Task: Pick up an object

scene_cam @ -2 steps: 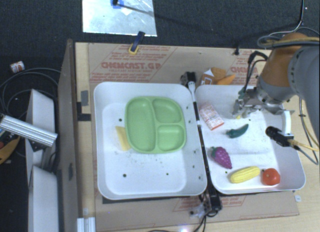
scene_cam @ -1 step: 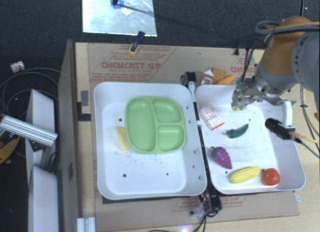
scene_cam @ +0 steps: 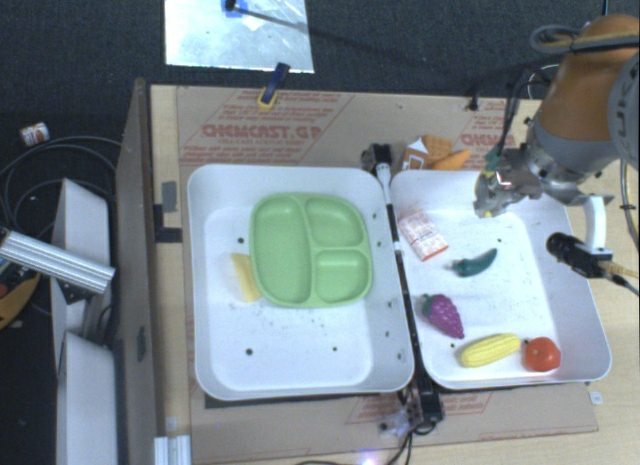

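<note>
The arm (scene_cam: 590, 83) comes in from the right and its gripper (scene_cam: 492, 198) hangs over the far part of the right bin (scene_cam: 580, 353), near the back wall. Honestly can't tell if it's released or clenched, that end is just a blurry metal lump from up here, and nothing obvious is in it. In the right bin there's a red-and-white packet (scene_cam: 423, 235) by the left wall, a dark green pepper (scene_cam: 476, 263) just right of it and closest to the gripper, purple grapes (scene_cam: 443, 314) below that, then a yellow corn cob (scene_cam: 488, 350) and a red tomato (scene_cam: 541, 354) side by side along the near edge. The left bin (scene_cam: 220, 353) holds a green divided plate (scene_cam: 310, 251) with a yellow piece (scene_cam: 243, 277) touching its left rim.
</note>
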Controlling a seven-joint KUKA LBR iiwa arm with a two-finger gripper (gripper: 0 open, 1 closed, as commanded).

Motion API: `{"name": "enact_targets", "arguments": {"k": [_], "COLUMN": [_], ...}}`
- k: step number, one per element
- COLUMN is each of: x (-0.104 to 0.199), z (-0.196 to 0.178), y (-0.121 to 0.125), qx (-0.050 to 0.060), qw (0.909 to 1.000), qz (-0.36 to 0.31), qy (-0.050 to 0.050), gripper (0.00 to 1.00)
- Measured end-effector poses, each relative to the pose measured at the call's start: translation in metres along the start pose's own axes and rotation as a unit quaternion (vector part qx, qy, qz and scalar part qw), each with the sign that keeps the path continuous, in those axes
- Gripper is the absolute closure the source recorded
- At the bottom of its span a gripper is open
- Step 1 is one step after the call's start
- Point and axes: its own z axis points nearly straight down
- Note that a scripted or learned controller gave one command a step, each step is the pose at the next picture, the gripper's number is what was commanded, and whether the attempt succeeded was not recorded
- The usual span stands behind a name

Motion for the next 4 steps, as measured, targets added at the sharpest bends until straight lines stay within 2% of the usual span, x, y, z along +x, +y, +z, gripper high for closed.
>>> {"name": "enact_targets", "arguments": {"k": [1,2,3,4], "x": [0.041,0.051,0.049,0.024], "z": [0.000,-0.003,-0.001,0.004], "y": [0.006,0.001,-0.006,0.005], "qx": [0.001,0.002,0.002,0.001], "qw": [1.0000,1.0000,1.0000,1.0000], "qz": [-0.001,0.000,0.002,0.003], "qy": [0.000,0.000,0.000,-0.001], "gripper": [1.00,1.00,1.00,1.00]}}
